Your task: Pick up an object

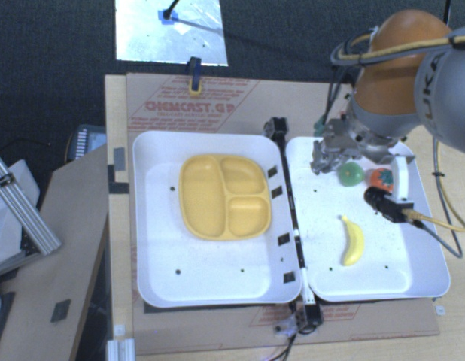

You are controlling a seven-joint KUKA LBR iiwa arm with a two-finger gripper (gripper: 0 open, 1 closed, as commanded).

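Pale wooden bench [180,96] on dark carpet. Two shallow white bins: left bin [153,277] with yellow compartment plate [223,196]; right bin [413,277] with yellow banana [353,241], near green ball [351,174]. Gripper [326,160] far-left there, grip unclear.

The desk [116,126] is carrying a brown sheet [217,100] printed with red letters. Two white bins are lying side by side on that sheet, touching along a black strip [287,201]. The left bin [153,262] is sitting nearer the desk's left edge; the right bin [413,277] is reaching its right edge. A yellow-and-black clamp [195,77] is gripping the sheet's far edge.
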